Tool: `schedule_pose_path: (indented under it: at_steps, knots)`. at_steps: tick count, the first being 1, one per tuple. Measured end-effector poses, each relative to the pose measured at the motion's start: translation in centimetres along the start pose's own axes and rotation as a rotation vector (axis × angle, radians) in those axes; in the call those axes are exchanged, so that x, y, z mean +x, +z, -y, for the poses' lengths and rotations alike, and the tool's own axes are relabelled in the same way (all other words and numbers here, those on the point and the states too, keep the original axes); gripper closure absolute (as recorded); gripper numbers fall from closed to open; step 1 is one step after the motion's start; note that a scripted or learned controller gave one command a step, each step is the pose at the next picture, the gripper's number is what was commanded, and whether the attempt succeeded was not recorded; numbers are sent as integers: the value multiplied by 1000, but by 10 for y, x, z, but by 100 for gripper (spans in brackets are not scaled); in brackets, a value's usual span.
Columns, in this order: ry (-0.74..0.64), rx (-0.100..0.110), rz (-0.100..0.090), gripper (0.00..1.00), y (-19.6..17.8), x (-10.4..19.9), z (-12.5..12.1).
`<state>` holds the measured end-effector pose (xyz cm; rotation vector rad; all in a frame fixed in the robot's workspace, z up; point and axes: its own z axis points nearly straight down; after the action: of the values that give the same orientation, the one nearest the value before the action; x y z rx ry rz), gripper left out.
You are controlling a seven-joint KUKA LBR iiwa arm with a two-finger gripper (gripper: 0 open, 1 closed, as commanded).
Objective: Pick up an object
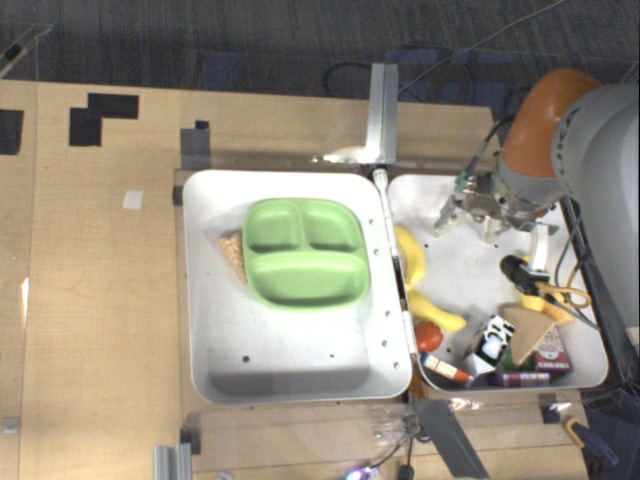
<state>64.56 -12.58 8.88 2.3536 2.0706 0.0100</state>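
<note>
Currently: gripper (pixel 497 220) over right bin (pixel 445 253) rear, finger state indiscernible. Banana (pixel 412 260) lies left and nearer the camera, along the dividing wall, long axis front-to-back. Clutter occupies the front corner.

**Arm poised at upper right, wrist pointing down**

The grey arm (pixel 600 138) enters from the right edge, its bulky link filling the upper right corner. The orange band (pixel 540 118) sits just left of that link, above the wrist. Below the band the wrist narrows into the gripper (pixel 495 218), which points downward and slightly toward the left. Thin cables run along the wrist beside it. The fingertips are too small and cluttered to read.
</note>
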Motion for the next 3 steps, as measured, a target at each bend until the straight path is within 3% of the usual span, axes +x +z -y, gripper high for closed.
schedule_pose_path:
  at_steps: [1, 2, 3]
  knots:
    - [-15, -3, 0, 0, -2, -21, 57]
    - [-40, 0, -1, 0, 1, 7, -15]
    - [-173, -2, 0, 0, 0, 28, -6]
